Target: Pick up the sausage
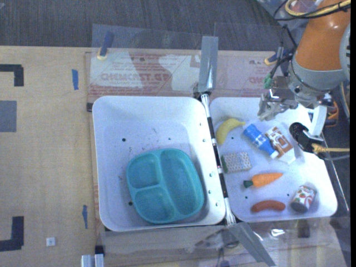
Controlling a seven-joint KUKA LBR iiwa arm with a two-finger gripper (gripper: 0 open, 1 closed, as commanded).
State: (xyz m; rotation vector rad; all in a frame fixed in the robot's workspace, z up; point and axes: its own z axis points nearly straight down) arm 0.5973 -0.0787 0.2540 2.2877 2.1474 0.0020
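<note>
Two shallow white bins sit side by side on the bench. The left bin [111, 121] holds a teal divided tray [164, 186] lying flat toward its near edge. The right bin [328, 202] holds the loose items.

My gripper [271, 109] hangs over the far part of the right bin, below the orange band [322, 38] of my arm, which reaches in from the right. Whether my jaws are apart or together I cannot tell from this slant; nothing shows between them.

The sausage [267, 206] lies flat near the front edge of the right bin, its long axis running left to right, well apart from my gripper. Just behind it lies a carrot [265, 179], also lengthwise left to right, its green end to the left. To the right of the sausage rests a small can [303, 197] with a red and white label, near but not touching it.

Farther back, a yellow banana [228, 129] lies against the bin's left wall, a grey speckled sponge [236, 161] sits in front of it, and a blue packet [259, 138] and a brown-and-white carton [280, 142] lie side by side just below my gripper.
</note>
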